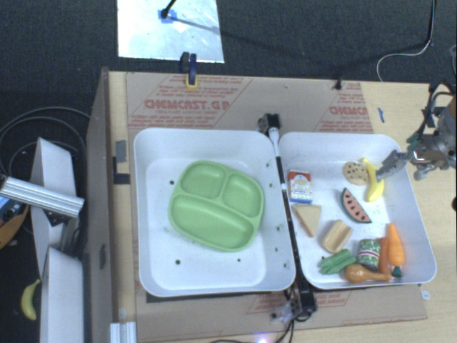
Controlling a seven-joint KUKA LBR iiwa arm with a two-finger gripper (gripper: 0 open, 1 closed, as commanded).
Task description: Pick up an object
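We've got the gripper (pixel 397 161) hovering at the right bin's (pixel 314 148) 2 o'clock rim, right by the banana (pixel 372 181); can't tell what its grip is doing.

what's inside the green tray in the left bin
The green tray shows three bare compartments, nothing lying in them. The bin floor beneath it is covered.

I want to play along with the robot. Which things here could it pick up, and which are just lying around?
For the job:
tool
banana
cookie
watermelon slice
carton
carrot
green pod

Just lying about:
green tray in the left bin
clamp
cardboard
metal sheet
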